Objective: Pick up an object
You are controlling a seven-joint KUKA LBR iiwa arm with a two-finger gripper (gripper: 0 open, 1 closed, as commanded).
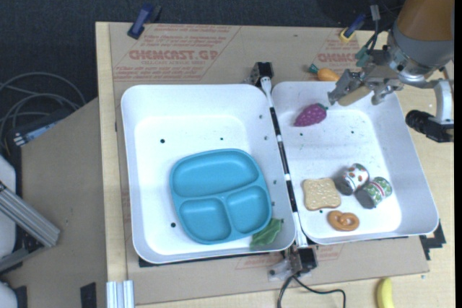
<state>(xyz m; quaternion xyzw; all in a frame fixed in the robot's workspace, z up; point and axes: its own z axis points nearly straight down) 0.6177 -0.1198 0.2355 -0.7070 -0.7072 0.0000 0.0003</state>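
Note:
My gripper (359, 93) hangs over the far edge of the right bin (404, 148), its fingers open with nothing between them. A purple bunch of grapes (310, 115) lies just below and to the left of it, apart from the fingers. Nearer the front of the same bin lie a slice of toast (320, 192), a pretzel (343, 220) and two small cans (354, 177) (375, 190). In the left bin (144, 119) sits a blue divided plate (219, 195) with a green leafy piece (267, 233) at its front right corner.
An orange item (326, 73) lies on the board just beyond the right bin, close to my gripper. A black clip (263, 72) joins the bins at the back. A yellow object (385, 293) rests off the board at the front right.

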